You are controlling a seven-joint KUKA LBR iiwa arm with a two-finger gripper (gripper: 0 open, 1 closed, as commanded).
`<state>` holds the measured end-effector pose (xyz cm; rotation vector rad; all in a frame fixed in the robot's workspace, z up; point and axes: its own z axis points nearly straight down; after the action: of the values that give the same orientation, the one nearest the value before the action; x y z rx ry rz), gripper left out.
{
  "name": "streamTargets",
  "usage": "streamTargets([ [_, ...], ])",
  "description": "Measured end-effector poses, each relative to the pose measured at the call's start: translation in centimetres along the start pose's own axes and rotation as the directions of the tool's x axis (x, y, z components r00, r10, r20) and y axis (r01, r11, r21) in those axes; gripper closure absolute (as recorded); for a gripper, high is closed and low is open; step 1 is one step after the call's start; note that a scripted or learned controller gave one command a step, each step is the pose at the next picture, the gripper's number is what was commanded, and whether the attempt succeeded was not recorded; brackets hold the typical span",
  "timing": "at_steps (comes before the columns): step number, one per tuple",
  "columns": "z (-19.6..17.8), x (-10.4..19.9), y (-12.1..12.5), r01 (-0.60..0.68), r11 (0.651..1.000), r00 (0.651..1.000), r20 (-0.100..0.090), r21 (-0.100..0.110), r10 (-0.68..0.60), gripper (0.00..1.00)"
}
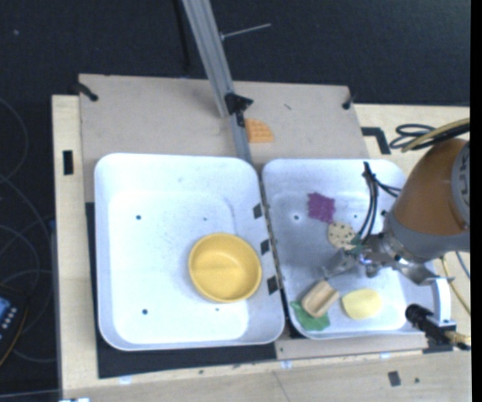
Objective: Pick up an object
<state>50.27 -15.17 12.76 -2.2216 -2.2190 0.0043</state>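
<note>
the pincer (347,264) hangs low in the right bin (295,193), just far of the tan block (318,296) and yellow lump (362,304); its grip state cannot be told. a yellow bowl (224,267) sits in the left bin (141,193).

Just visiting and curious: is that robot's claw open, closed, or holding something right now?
Gripper: cannot be told; it hangs low in the right bin.
</note>
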Motion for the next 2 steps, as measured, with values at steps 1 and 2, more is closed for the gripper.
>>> streamTargets([
  [1, 2.8, -0.1, 0.0, -0.001, 1.0, 1.0, 0.001, -0.003, 0.001, 0.0],
  [2, 1.6, -0.2, 0.2, -0.007, 1.0, 1.0, 0.001, -0.009, 0.007, 1.0],
])
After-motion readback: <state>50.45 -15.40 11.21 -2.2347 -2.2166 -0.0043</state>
